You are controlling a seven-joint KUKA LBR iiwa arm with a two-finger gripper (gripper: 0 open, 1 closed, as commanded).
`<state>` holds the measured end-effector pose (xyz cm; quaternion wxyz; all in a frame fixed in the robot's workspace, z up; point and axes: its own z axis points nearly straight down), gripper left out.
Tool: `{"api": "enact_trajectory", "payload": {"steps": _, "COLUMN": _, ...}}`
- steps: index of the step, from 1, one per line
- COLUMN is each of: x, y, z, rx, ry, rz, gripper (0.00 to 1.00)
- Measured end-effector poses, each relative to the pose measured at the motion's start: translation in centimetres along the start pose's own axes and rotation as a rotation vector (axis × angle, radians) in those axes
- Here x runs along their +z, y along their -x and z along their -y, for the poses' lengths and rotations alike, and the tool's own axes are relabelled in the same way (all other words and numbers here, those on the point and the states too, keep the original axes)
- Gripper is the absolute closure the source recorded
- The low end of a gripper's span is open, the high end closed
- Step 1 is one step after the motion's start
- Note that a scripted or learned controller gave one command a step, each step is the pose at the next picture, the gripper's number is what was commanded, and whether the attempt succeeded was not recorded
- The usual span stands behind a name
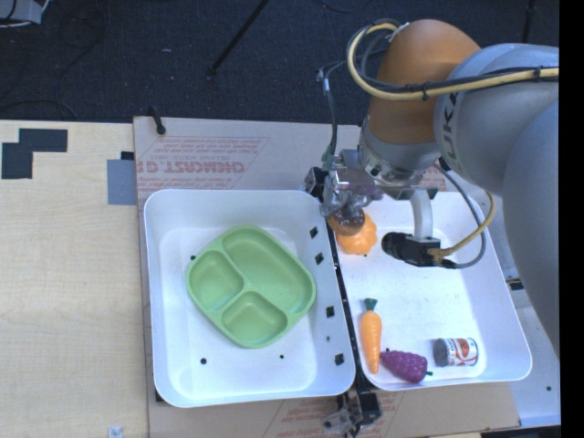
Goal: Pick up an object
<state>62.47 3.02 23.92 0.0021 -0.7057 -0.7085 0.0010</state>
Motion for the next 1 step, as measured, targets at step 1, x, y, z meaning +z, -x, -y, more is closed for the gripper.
{"api": "enact_trajectory", "payload": {"steps": 1, "x": -0.45, "y": -5.39, "z": 0.98, "rx": -0.001, "ry": 0.0, "rz": 0.0, "gripper": 1.0}}
